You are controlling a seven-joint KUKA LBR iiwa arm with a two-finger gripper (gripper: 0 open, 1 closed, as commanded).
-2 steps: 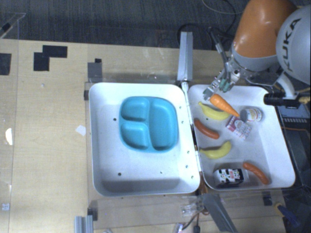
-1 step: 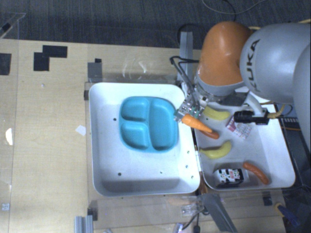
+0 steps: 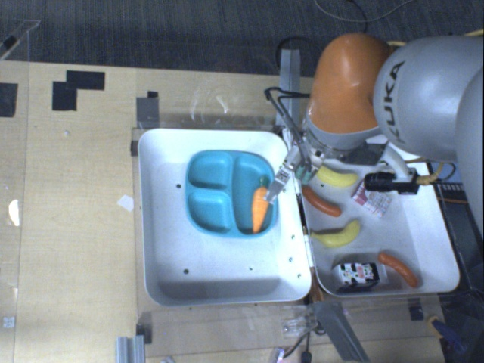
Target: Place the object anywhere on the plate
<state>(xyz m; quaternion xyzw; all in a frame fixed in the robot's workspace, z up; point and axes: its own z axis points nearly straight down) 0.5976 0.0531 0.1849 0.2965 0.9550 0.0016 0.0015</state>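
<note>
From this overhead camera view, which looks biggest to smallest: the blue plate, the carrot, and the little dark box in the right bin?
1. Blue plate, clearly largest.
2. Carrot and dark box: look about alike, so I won't rank them.

Orange carrot (image 3: pixel 259 209), slender and tapered, lying lengthwise in the right-hand compartment of the blue plate (image 3: pixel 215 195), thick end toward the near rim and narrow top end directly under the jaws of the gripper (image 3: pixel 274 185); whether gripped or merely touched cannot be told. Blue plate: rounded, three compartments split by raised ridges, sitting flat and upright in the left white bin, spreading mostly to the left of and below the jaws, with its right rim just beneath them.
</note>
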